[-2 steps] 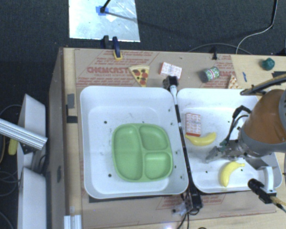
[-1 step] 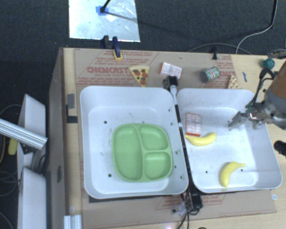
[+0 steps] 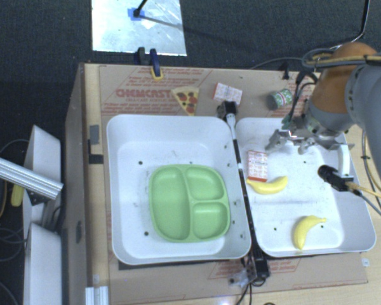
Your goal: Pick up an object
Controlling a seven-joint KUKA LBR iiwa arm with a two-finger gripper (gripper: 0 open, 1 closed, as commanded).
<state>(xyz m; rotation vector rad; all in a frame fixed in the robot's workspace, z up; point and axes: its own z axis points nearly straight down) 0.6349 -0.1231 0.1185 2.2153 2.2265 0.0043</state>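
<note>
The arm hangs over the far right part of the right bin (image 3: 367, 230), its end effector (image 3: 294, 138) low above the bin floor near the far wall. How far it is open cannot be told from this slant, and nothing shows in its hold.

Three candidates lie in that bin: a small red-and-white card packet (image 3: 257, 165) by the divider between the bins, a yellow banana (image 3: 268, 185) just beside it toward the near side, and a second banana (image 3: 305, 229) close to the near wall. The left bin (image 3: 124, 138) carries a green divided plate (image 3: 189, 203).

This looks like the approach step, with no grasp made yet. The packet and the first banana are nearest the end effector. The next move probably calls for centring over one of them, turning to span the banana's narrow width, and then descending.
</note>
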